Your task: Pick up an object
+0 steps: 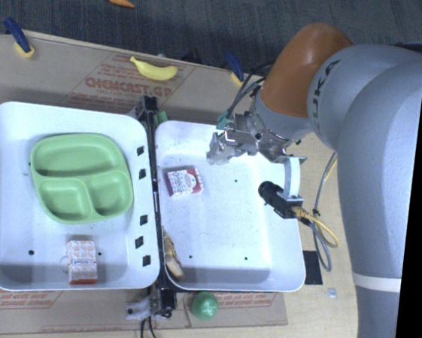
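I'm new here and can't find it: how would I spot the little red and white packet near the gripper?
Look at the right white bin. In its upper left part lies a small red and white packet, just below and left of the gripper. The similar packet in the left bin is orange and lies below a green tray.

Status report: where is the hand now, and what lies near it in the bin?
Hand over right bin, far end, nothing seen in it. Red-and-white packet just below it on bin floor. Green tray and small carton in left bin. Path unobstructed.
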You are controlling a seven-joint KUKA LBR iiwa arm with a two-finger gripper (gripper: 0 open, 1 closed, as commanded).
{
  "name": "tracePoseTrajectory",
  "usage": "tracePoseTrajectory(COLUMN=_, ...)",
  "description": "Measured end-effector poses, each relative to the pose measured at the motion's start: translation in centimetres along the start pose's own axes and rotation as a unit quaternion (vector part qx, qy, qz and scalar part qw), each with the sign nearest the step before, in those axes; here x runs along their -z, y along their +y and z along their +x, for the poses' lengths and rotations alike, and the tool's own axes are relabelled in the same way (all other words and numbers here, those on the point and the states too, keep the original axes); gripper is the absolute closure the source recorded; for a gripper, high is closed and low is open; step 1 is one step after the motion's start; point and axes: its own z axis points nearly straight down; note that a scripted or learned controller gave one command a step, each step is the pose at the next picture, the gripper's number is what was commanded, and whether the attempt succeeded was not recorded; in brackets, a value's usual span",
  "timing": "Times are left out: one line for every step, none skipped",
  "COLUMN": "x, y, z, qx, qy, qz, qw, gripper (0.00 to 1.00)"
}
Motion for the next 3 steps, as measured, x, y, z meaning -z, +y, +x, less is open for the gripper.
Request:
tracePoseTrajectory(x=0.2, y=-5.3, z=9.2, qx=0.001, qy=-0.001, qz=0.001, qw=1.0, gripper=1.0)
tracePoseTrajectory(x=0.2, y=-5.3, z=9.1, qx=0.0, qy=-0.001, qz=0.001, qw=1.0, gripper=0.0)
tracePoseTrajectory(x=-2.6, y=1.5, z=3.8, qx=-0.002, qy=-0.001, qz=0.001, qw=1.0, gripper=0.0)
